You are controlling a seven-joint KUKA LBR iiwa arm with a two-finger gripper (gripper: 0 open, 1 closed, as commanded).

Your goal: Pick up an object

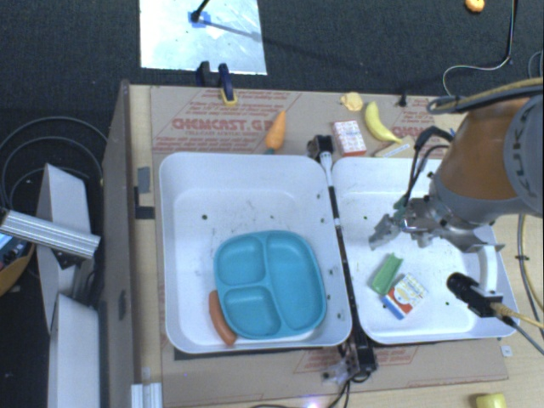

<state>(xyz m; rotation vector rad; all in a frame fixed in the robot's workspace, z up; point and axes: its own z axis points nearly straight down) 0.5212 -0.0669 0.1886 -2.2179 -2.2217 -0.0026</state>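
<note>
My gripper (382, 230) hangs jaws apart above the right bin (365, 198), just above a flat green block (386, 274); a small printed card (405, 295) lies beside that block.

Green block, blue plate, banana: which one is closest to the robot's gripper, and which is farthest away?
From the gripper:
1. Green block, just below it in the right bin.
2. Blue plate, in the left bin.
3. Banana, outside the bins, at the bench's far edge.

Plate and banana are close to call.
</note>
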